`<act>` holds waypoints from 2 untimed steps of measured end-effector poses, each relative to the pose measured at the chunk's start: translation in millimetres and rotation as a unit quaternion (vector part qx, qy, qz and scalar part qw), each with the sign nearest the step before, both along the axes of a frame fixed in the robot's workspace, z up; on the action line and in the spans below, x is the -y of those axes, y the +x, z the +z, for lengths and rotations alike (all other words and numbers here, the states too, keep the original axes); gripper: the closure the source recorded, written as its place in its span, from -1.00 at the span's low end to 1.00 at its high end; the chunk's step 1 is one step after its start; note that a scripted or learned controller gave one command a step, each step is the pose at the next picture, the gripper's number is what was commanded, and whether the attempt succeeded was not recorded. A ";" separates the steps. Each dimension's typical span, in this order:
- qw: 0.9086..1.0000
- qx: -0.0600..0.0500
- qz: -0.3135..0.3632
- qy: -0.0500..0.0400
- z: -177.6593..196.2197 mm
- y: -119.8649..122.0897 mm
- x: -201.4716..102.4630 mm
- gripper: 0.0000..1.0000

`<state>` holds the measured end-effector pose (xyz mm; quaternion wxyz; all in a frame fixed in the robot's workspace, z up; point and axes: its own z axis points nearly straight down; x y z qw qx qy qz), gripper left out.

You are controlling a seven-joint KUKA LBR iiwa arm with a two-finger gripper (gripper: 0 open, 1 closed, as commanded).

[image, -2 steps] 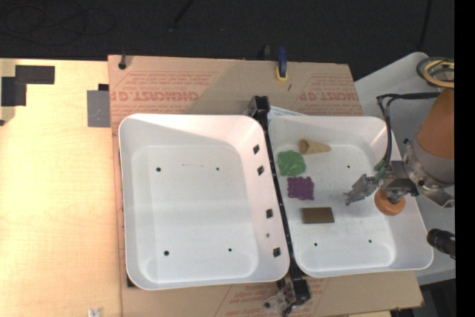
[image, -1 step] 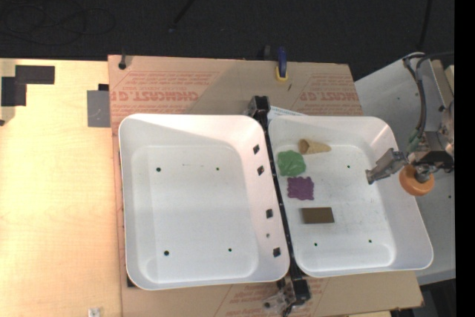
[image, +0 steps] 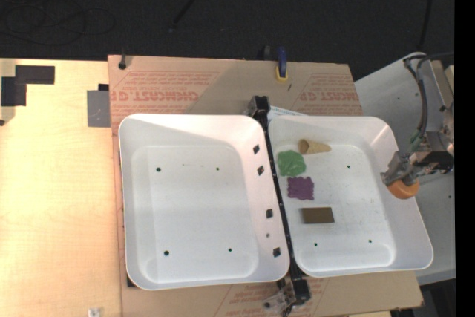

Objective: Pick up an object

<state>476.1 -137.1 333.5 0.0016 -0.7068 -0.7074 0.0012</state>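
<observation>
The objects for picking all lie in the right bin (image: 404,252), toward its left wall. We see a green lump (image: 291,162) closest to the divider between the bins, with a purple piece (image: 300,188) just beside it on the near side, the two almost touching. A tan cone-shaped piece (image: 314,147) lies just beyond the green lump, toward the bin's far wall. A flat brown block (image: 318,215) sits apart from the purple piece, nearer the bin's front wall.

The left bin (image: 133,182) stands alongside, the two bins meeting along a row of black clips (image: 269,213). Both rest on a cardboard sheet (image: 223,89) laid over the counter (image: 52,197), which runs on as pale wood to the left.

At the right bin's right rim we see the arm's end, with its orange band (image: 404,189) over the rim. The gripper (image: 392,173) is well apart from all four objects; we cannot tell how its jaws stand.
</observation>
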 end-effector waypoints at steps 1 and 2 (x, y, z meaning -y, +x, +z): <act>1.000 -0.001 0.003 0.001 -30.2 39.9 -59.2 1.00; 1.000 -0.006 0.001 0.002 -121.4 2.9 -110.2 1.00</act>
